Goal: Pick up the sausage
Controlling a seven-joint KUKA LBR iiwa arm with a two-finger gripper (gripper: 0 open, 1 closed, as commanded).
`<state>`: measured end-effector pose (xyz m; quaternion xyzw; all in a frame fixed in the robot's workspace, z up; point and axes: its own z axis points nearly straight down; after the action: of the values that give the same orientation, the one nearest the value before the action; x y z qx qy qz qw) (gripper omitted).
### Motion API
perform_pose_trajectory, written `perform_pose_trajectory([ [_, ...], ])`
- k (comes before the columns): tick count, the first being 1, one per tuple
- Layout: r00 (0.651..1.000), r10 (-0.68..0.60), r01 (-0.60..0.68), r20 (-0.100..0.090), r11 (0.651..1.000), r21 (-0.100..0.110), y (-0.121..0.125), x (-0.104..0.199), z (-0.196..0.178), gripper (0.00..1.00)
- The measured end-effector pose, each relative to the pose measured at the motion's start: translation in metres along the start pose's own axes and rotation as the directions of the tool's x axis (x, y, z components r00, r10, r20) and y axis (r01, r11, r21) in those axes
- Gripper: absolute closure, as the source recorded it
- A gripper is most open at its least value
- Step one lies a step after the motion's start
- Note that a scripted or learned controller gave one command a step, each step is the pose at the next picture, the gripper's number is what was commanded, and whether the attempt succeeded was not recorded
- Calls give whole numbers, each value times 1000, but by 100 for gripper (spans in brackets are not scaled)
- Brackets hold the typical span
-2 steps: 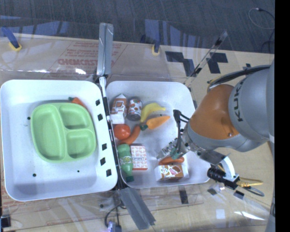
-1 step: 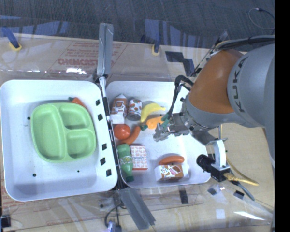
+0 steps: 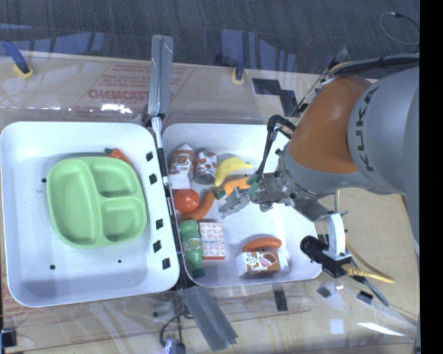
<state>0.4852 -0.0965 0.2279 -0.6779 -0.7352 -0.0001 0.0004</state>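
A: What does the overhead camera show on the counter (image 3: 74,323)?

B: Two white bins side by side. The left bin (image 3: 29,271) holds a green divided tray (image 3: 96,200), with a small orange piece (image 3: 119,154) peeking out at its far edge.

A: And the right bin (image 3: 295,234)?

B: It is crowded. The sausage (image 3: 262,243) lies near the front, resting on top of a small printed carton (image 3: 264,262). Along the bin's left wall sit a green bottle (image 3: 191,244) and a pink carton (image 3: 213,240) beside it. Farther back are a tomato (image 3: 186,200) touching a carrot (image 3: 204,204), a small box (image 3: 180,166), a can (image 3: 205,166) and a banana (image 3: 231,169).

A: Where is the arm?

B: It reaches in from the right, its orange band (image 3: 325,127) above the bin's right side. The jaws (image 3: 236,198) sit low in the middle of the bin, just in front of the banana, back from the sausage and apart from it.

A: Are the jaws apart or together?

B: I cannot tell; they are too small and cluttered. Nothing of the sausage is between them.
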Motion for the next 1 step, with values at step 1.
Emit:
perform_pose_trajectory([
  [1,993,115,-115,2,993,-5,-12,-55,133,0],
])
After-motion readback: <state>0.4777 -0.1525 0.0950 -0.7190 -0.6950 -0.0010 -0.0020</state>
